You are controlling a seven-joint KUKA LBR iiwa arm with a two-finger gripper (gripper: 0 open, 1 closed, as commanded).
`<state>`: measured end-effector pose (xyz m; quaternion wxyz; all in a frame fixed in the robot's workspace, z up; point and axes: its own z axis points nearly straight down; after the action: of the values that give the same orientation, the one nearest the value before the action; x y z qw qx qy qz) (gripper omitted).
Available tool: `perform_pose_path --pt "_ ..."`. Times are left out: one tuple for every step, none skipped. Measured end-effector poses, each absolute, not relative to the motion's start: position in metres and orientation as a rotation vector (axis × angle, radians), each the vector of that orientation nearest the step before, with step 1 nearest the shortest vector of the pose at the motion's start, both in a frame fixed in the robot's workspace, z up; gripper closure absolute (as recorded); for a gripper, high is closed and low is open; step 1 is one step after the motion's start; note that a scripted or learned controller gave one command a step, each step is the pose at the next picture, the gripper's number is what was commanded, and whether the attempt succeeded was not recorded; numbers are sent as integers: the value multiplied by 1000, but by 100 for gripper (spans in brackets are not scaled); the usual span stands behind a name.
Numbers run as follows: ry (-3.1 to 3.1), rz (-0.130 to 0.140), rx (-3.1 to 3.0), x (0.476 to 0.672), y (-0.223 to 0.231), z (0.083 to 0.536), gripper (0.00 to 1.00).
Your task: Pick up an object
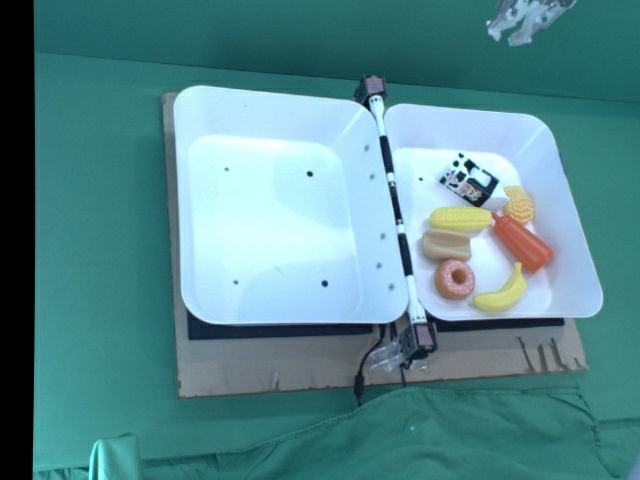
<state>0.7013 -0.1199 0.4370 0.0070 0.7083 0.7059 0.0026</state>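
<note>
Green cloth, rumpled into folds, lies nearest the camera along the lower edge, covering the front of the tabletop. Behind it, a brown cardboard sheet supports two shallow white bins set side by side. Left bin: its floor shows a few small dark dots. Right bin: holds all the toy objects. A black-and-white rod runs along the seam between the bins, ending in small fittings at both ends, with a cable trailing from the near one.

Contents of the right bin, far to near: a black-and-white patterned carton; a small yellow ridged piece just beside it; a yellow corn cob resting against a tan bun; an orange bottle lying on its side; a pink-frosted doughnut; and a yellow banana near the front wall.

Gripper: suspended at the upper right, above the green backdrop and well apart from the right bin. Its pale fingers point downward; whether they stand apart or together cannot be told. Nothing lies between them.
</note>
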Motion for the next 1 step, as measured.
perform_pose_path --pt "2233 -6 2221 700 -27 323 100"
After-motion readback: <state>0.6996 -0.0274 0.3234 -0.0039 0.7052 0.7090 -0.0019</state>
